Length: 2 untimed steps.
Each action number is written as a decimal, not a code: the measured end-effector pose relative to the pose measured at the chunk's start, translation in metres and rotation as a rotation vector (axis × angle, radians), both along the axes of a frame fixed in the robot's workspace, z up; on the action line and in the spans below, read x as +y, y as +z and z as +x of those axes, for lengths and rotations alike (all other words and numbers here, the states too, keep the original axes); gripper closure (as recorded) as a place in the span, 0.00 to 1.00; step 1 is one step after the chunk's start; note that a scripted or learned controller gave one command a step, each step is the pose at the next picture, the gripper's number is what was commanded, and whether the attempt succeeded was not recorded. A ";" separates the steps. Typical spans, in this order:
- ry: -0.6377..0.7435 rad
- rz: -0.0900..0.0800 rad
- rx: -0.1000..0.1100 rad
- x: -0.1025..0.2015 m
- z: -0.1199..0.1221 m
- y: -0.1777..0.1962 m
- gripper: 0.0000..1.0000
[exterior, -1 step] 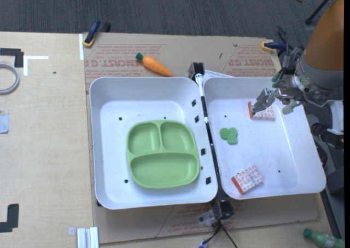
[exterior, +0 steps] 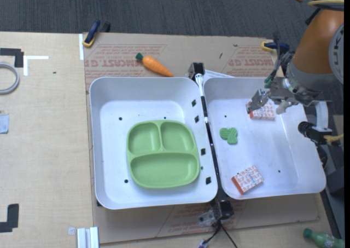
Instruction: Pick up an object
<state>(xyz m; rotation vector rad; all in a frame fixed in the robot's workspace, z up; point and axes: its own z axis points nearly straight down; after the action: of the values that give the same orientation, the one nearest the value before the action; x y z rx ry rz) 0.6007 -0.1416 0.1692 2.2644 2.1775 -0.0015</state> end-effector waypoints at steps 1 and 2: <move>0.075 -0.003 -0.008 -0.020 0.033 -0.072 0.00; 0.073 -0.006 -0.013 -0.021 0.034 -0.061 1.00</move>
<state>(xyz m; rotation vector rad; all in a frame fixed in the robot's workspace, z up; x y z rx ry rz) 0.6344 -0.1624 0.1079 2.1738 2.2497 0.0060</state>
